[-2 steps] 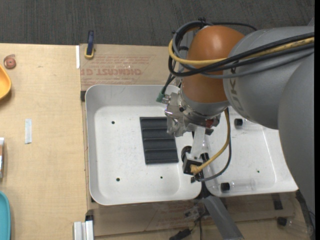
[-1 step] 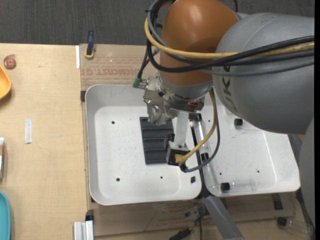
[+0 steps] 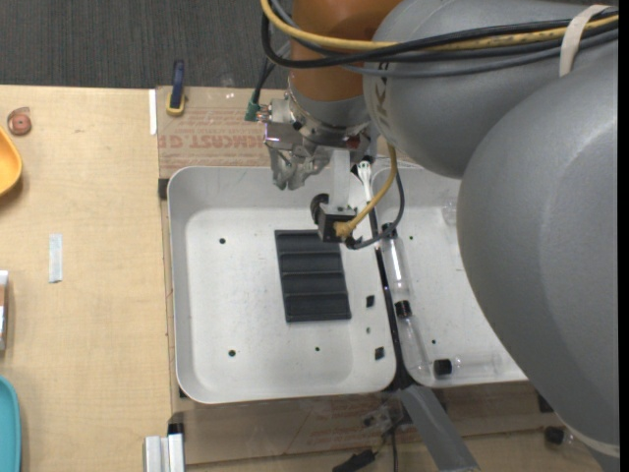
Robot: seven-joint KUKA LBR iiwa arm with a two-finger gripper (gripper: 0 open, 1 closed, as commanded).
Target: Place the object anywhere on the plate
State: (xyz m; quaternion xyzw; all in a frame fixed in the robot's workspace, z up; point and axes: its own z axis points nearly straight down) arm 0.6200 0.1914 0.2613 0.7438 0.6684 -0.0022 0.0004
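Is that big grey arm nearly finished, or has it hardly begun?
Hardly begun, it seems. Nothing looks done: the black ribbed rectangular object lies flat in the shallow white bin. The metal two-finger gripper is above the bin's far edge, apart from it. Grasping and placing remain.

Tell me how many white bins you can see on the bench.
2. One white bin sits in the middle and holds a black ribbed block. The second bin is beside it on the right, mostly covered by the grey arm, so things there may be hidden.
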